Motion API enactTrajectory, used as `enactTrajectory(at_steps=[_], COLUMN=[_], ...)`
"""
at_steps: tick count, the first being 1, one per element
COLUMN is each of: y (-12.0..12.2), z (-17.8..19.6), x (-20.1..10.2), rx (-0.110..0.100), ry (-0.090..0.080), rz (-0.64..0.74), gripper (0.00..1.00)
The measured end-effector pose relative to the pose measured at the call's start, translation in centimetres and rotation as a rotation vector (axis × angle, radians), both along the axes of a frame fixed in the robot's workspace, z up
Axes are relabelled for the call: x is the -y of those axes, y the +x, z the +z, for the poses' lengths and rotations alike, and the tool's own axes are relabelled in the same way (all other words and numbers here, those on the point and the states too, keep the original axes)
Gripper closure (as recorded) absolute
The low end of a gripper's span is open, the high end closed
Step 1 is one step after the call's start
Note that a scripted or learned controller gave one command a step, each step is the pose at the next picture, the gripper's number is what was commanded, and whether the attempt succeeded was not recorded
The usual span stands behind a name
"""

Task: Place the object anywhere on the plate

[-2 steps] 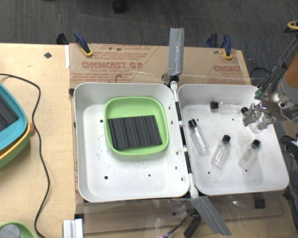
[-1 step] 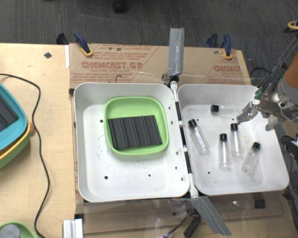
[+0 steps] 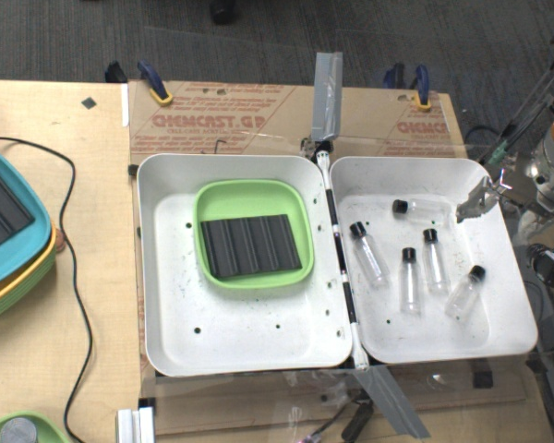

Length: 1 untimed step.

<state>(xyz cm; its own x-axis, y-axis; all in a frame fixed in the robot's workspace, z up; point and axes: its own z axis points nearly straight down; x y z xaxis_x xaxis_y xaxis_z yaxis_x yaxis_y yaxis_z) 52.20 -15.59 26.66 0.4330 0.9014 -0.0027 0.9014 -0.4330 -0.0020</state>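
Five clear plastic vials with black caps [image 3: 408, 275] lie in the right white bin [image 3: 499, 335]; one green square plate [image 3: 251, 233] sits in the left white bin [image 3: 166, 321]. The claw [image 3: 475, 201] hovers at the right bin's far right edge, its state impossible to tell. Cardboard [image 3: 222, 118] covers the wooden counter [image 3: 46, 340].

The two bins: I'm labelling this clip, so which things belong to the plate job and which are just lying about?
Belongs to the job:
- green plate in the left bin
- five clear vials in the right bin
- claw at the right bin's far right corner

Just lying about:
- stacked teal trays
- black cable
- cardboard sheet
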Motion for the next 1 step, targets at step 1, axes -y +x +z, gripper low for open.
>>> enactTrajectory(at_steps=[1], y=[1.6], z=[0.19], x=[2.78], rx=[-0.001], ry=[0.0], rz=[-0.177], gripper=[0.0])
